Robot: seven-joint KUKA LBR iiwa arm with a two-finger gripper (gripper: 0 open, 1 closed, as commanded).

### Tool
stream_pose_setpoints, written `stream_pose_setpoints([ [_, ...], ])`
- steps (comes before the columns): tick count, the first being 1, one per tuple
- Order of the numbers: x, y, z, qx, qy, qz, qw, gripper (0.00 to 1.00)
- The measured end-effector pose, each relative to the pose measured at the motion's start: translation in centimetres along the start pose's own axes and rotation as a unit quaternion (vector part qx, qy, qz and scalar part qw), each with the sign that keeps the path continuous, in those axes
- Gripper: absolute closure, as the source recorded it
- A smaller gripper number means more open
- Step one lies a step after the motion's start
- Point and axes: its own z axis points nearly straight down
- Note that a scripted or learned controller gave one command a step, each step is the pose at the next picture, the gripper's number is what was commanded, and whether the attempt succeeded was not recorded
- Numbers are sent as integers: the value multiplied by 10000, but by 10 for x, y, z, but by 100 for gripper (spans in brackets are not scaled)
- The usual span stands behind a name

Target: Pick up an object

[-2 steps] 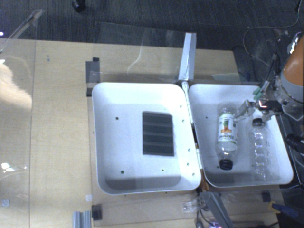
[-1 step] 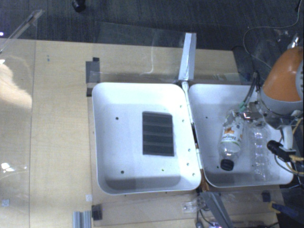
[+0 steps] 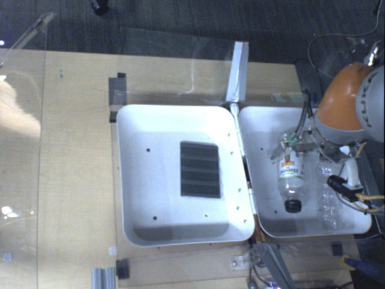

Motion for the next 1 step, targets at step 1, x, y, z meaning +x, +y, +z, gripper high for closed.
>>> stream_pose_setpoints([
  [1, 0, 0, 0, 0, 0, -2, 10000, 0],
])
